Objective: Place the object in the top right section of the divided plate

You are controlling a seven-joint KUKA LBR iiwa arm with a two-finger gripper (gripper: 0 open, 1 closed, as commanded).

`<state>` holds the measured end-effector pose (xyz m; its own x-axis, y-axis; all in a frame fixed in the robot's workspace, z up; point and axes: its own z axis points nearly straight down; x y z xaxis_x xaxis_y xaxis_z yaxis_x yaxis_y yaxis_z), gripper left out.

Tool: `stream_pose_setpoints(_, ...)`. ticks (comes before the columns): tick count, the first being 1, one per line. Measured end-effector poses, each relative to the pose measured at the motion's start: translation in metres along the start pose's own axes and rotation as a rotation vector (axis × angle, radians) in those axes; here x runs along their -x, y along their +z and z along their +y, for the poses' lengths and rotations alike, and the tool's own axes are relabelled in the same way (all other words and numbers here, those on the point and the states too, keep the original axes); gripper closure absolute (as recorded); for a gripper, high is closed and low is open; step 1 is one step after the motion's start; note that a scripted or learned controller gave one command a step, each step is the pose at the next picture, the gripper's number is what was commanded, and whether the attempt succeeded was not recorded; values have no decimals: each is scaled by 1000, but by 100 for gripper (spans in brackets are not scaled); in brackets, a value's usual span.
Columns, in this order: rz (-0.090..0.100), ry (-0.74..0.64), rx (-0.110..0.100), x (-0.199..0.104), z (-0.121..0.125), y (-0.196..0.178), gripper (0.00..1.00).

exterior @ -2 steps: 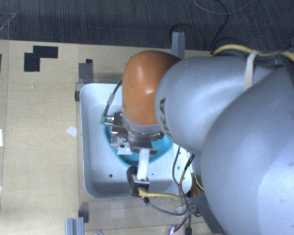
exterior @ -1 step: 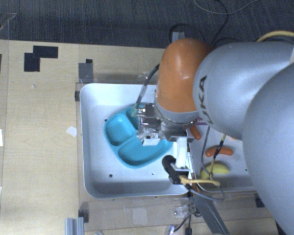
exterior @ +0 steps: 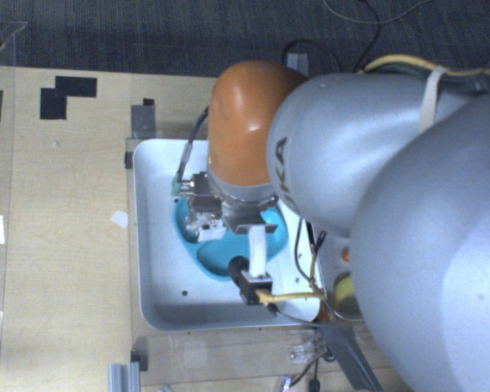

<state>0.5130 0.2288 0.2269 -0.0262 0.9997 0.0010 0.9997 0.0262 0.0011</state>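
- Grey KUKA arm (exterior: 376, 162) with a glossy orange band (exterior: 245, 129) above the wrist, reaching in from the right and looming over the left shallow white plastic bin (exterior: 159, 219).
- Two-finger gripper (exterior: 229, 219), hanging low below the orange band, directly over a round blue divided plate (exterior: 216, 260) lying in the right half of that bin.
- Jaw state impossible to tell: hidden under the wrist housing, with nothing visibly held.
- Only the left and near edges of the blue plate peeking out from beneath the wrist; its far right section covered by the arm, contents not visible.
- Small rounded yellow-green object (exterior: 343, 288), seen in the gap under the arm to the right of the white bin's right rim, apart from the plate; unclear whether this is the task's object.
- Thin yellow cable (exterior: 290, 298) running along the near right corner of the bin.
- Pale wooden bench (exterior: 57, 243) stretching away to the left, with black tape patches (exterior: 65, 96) at its far edge.
- Dark carpet (exterior: 147, 15) beyond the bench, on the far side.
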Motion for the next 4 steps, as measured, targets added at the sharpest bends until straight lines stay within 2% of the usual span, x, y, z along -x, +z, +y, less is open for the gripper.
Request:
stream_pose_setpoints(1,0,0,1,0,0,0,0)
stream_pose_setpoints(2,2,-4,3,-1,1,-11,100)
stream_pose_setpoints(3,1,-114,3,25,48,-60,100)
stream_pose_setpoints(4,1,-74,6,19,126,-132,100)
